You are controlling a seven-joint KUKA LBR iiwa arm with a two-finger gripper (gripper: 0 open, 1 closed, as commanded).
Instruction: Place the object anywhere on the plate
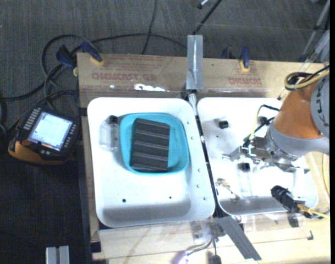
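A blue plate lies in the left bin. On it rests a dark grey ribbed block, covering most of the plate's middle. A clear bottle with a black cap lies just off the plate's left edge. In the right bin, a small black object sits near the back left. My gripper hangs over the middle of the right bin, in front of and to the right of that small object and apart from it. Nothing can be seen between its fingers.
A small pale item lies by the right bin's left wall. A metal divider post stands behind the seam between the bins. A teach pendant lies off the bench to the left. Clamps hold the back board.
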